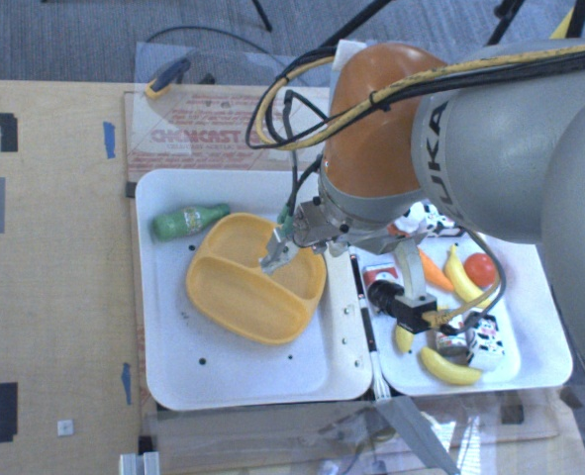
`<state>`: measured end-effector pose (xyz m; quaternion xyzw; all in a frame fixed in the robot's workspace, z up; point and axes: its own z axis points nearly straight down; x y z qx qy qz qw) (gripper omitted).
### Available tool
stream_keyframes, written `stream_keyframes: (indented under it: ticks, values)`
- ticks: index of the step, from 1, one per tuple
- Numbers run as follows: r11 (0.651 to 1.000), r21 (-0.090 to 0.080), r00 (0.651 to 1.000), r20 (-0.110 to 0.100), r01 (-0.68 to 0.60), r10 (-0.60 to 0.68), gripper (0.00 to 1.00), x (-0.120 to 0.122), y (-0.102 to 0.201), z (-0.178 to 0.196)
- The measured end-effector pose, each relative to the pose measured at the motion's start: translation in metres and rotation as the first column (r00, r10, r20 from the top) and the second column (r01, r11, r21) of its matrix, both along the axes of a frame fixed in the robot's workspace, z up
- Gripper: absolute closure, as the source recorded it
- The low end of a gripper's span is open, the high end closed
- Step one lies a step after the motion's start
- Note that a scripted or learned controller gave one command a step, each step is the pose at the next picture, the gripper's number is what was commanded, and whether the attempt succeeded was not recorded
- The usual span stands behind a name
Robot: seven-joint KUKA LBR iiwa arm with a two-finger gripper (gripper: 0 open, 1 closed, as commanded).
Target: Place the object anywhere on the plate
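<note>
A yellow divided plate lies in the left bin. My gripper hangs over the plate's upper right part, close to its surface, under the orange wrist band. I see no object clearly between its tips. A green bottle lies on its side in the left bin, just beyond the plate's upper left rim and apart from the gripper.
The right bin holds a banana at the front, a second banana, a carrot, a red tomato and a black-and-white cow toy. The big arm covers the back of both bins.
</note>
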<state>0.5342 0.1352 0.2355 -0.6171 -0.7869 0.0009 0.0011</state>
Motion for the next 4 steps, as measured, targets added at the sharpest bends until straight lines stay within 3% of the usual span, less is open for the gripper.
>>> stream_keyframes:
  ticks: [1,2,3,4]
  values:
    - [1.0,0.0,1.0,0.001,0.001,-0.001,1.0,0.0007,0.0001,0.0098]
    - [1.0,0.0,1.0,0.001,0.001,-0.001,0.0,0.0007,0.0001,0.0098]
    - [1.0,0.001,1.0,0.003,0.002,-0.002,1.0,0.0015,0.0002,0.0197]
    - [1.0,0.001,1.0,0.003,0.002,-0.002,0.0,0.0015,0.0002,0.0196]
